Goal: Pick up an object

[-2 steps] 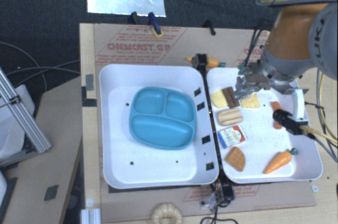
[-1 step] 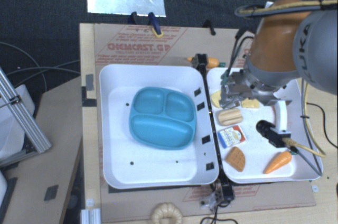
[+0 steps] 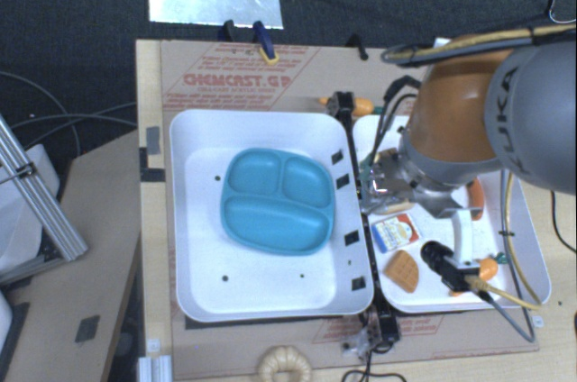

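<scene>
Orange-banded arm over right bin (image 3: 532, 277), tool (image 3: 383, 182) grip unclear, tan wedge (image 3: 403, 270) just below it

left bin (image 3: 194, 218): blue divided plate (image 3: 276, 200) | right bin (image 3: 532, 268): arm (image 3: 487, 119) above, snack packet (image 3: 395, 232), orange wedge (image 3: 403, 271)

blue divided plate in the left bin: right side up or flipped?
Right side up. The blue divided plate lies flat in the left bin, its three compartments facing up and holding nothing.
</scene>
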{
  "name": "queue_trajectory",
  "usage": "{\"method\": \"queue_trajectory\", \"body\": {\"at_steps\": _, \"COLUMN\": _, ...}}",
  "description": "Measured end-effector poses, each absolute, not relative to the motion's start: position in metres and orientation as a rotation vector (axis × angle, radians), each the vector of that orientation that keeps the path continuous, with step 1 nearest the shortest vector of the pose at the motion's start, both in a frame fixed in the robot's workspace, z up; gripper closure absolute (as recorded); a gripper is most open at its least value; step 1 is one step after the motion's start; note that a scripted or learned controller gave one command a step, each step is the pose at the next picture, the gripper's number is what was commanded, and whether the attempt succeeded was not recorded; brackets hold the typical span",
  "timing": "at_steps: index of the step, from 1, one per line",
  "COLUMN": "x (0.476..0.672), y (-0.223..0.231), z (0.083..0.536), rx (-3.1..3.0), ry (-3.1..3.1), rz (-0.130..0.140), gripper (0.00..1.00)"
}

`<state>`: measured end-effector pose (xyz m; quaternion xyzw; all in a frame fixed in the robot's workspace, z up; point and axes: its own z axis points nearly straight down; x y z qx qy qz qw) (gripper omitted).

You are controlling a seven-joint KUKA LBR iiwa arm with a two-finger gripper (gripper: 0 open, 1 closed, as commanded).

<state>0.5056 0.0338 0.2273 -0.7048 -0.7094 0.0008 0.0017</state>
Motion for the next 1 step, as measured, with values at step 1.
{"method": "queue_trajectory", "body": {"at_steps": 1, "x": 0.52, "y": 0.0382, "z": 0.2148, "rx": -2.216, "ry": -2.227, "rz": -0.001, "gripper": 1.0}}
